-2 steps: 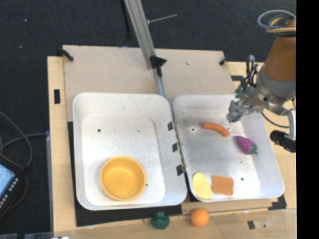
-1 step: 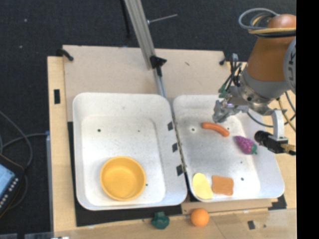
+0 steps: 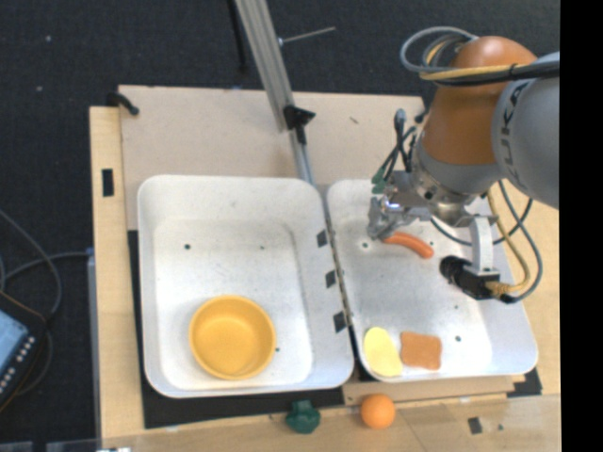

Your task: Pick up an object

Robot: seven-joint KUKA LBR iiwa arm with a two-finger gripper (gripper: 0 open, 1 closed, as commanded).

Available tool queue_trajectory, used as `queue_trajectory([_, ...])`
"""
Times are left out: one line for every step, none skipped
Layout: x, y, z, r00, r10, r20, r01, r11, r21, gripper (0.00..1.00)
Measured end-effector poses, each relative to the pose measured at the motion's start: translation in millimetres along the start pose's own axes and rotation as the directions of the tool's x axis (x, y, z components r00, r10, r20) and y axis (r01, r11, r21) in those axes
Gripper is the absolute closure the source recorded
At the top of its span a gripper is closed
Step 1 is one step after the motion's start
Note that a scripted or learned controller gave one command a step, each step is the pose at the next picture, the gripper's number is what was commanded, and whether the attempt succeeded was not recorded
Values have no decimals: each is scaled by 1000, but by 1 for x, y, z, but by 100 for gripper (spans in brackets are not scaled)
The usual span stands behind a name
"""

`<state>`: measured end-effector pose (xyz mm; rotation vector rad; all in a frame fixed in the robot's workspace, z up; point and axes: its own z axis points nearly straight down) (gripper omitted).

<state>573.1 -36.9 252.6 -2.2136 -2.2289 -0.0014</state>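
While the grey arm (image 3: 528, 130) leans in from three o'clock, its end effector (image 3: 384, 222) hangs low over the right bin (image 3: 490, 347), near that bin's eleven o'clock corner; I cannot tell how its grip stands. Just beside it, toward four o'clock, lies an orange carrot-shaped piece (image 3: 411, 244). At six o'clock sit a pale yellow piece (image 3: 380, 350) and an orange block (image 3: 421, 350). A yellow bowl (image 3: 232, 336) rests in the left bin (image 3: 236, 215).

Fixed overhead camera — slanted down, both bins (image 3: 236, 191)
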Motion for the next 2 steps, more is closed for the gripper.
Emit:
queue_trajectory([52,0,12,1000,0,0,0,1000,1,100])
queue_trajectory([102,-15,13,1000,0,-1,0,1000,1,100])
